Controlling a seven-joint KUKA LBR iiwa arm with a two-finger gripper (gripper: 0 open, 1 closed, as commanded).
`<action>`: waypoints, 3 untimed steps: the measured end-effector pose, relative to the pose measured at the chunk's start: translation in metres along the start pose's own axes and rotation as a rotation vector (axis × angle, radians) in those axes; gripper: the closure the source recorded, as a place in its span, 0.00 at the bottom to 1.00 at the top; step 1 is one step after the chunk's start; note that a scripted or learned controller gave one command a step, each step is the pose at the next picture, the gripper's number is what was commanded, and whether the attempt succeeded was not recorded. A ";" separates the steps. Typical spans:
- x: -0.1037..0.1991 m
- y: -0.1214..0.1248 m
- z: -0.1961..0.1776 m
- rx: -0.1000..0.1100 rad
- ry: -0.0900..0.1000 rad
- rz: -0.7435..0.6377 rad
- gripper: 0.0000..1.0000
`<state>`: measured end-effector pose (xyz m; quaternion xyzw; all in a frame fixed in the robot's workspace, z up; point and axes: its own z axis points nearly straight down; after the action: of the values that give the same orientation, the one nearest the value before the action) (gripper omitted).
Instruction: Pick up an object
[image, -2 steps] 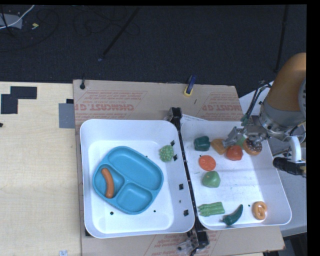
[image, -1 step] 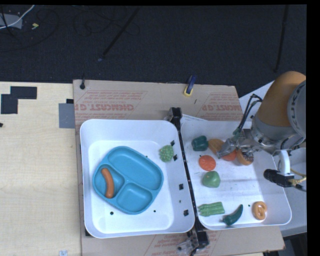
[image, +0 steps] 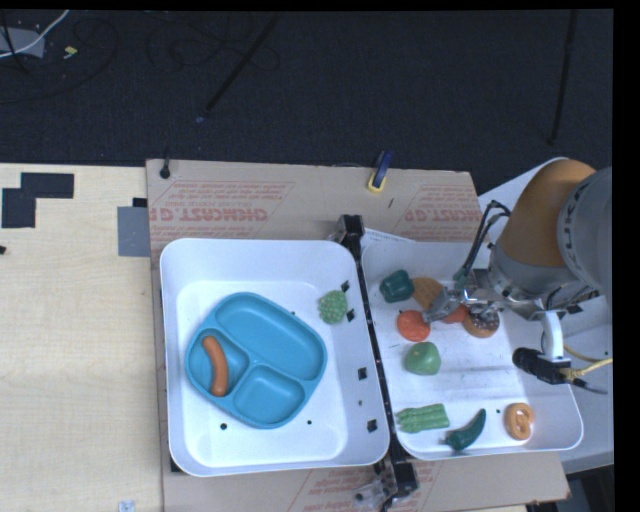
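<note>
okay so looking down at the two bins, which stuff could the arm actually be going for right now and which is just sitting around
Likely in play, near the claw in the right bin:
red tomato
orange piece
dark green pepper
green apple

Just lying about:
blue divided plate
sausage
broccoli-like piece
doughnut
green corn-like piece
dark green chilli

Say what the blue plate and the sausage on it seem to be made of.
Blue plate: probably moulded plastic, with smooth even colour and rounded compartment ridges. Sausage: likely a plastic or rubber toy, uniformly orange with a smooth surface; which one cannot be told.
</note>
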<state>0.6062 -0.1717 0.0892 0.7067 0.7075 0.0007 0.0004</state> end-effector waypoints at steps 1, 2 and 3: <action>-0.002 0.001 -0.013 -0.004 -0.003 0.002 1.00; 0.007 -0.002 -0.064 -0.001 0.000 0.001 1.00; 0.010 0.008 -0.115 -0.002 -0.001 0.000 1.00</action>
<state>0.6142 -0.1617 0.2041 0.7068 0.7074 0.0013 0.0015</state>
